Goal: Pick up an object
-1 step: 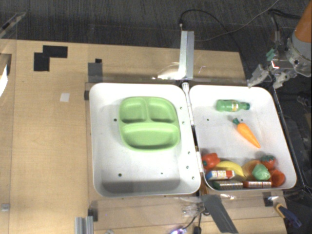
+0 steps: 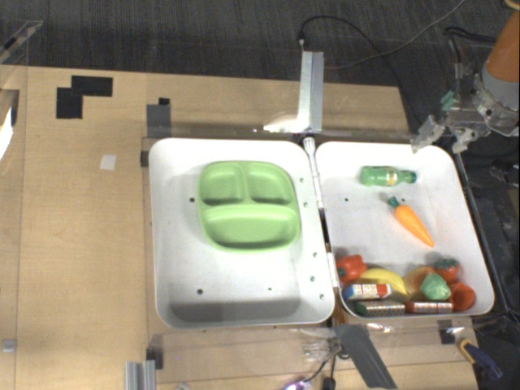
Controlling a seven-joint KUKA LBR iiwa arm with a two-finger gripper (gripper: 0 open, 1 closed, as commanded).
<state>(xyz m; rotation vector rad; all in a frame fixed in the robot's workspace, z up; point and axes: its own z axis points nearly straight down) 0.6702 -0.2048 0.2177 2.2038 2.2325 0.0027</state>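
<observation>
Nearest the lens, a toy pile (image 2: pixel 404 287) crowds the right bin's (image 2: pixel 457 187) front wall: tomato, banana, small packets, all touching. Further back, a carrot (image 2: pixel 412 223) and a green bottle (image 2: pixel 387 176) lie apart on bare floor. My pincer (image 2: pixel 443 130) hangs above the bin's far right corner, spread open, holding nothing. I'd say I'm on the approach, no grasp yet. Next I'd drop onto the carrot, with room all round it. Left bin (image 2: pixel 171 242) carries a green tray (image 2: pixel 247 204).

Green divided tray (image 2: pixel 247 204) in white bin (image 2: pixel 175 242); green bottle (image 2: pixel 387 176), orange carrot (image 2: pixel 412 223), yellow banana (image 2: pixel 383 279).
</observation>
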